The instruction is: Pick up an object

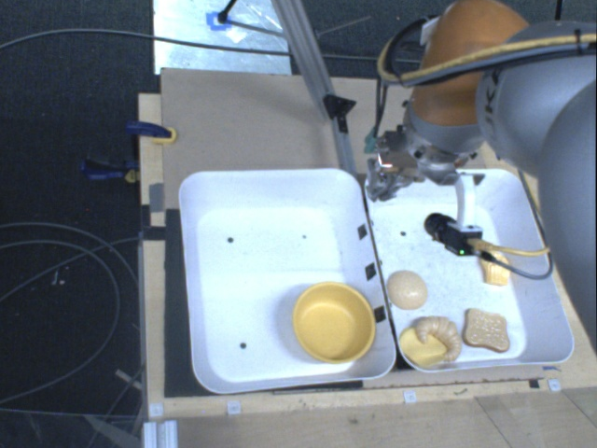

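Note:
My gripper [381, 186] hangs over the far left corner of the right bin [550, 325], close to the divide between the two bins. I see no object in it. Toward that bin's near side lie a round pale bun [407, 288], a croissant [438, 333] resting on a yellow piece [418, 349], a slice of toast [486, 329] and a small yellow wedge [495, 272]. A yellow bowl [333, 321] stands upright in the near right corner of the left bin [261, 222].
A black fitting with a yellow cable [451, 232] hangs off the wrist over the middle of the right bin. A slanted metal pole [312, 59] crosses behind the bins. The grey arm [532, 82] covers the far right.

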`<control>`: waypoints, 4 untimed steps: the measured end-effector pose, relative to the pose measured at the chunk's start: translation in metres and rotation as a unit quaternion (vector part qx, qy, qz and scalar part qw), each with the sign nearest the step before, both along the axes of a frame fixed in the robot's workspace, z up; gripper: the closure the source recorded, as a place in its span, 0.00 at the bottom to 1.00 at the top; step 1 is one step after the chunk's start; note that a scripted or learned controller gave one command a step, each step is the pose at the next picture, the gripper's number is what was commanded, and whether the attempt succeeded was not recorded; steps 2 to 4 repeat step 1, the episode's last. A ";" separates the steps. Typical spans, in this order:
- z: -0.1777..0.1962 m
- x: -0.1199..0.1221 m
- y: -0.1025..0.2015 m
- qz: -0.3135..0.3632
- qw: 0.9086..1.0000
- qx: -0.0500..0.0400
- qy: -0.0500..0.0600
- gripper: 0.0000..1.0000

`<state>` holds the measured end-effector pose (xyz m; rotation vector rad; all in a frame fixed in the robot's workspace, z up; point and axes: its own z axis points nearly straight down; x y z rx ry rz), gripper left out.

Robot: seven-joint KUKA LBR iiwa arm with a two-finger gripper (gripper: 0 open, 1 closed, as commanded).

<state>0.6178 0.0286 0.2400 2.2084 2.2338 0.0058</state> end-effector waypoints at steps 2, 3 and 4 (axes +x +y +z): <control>0.006 0.011 0.046 -0.001 1.000 0.000 0.000 1.00; 0.006 0.011 0.046 -0.001 1.000 0.000 0.000 1.00; 0.006 0.011 0.046 -0.001 1.000 0.000 0.000 1.00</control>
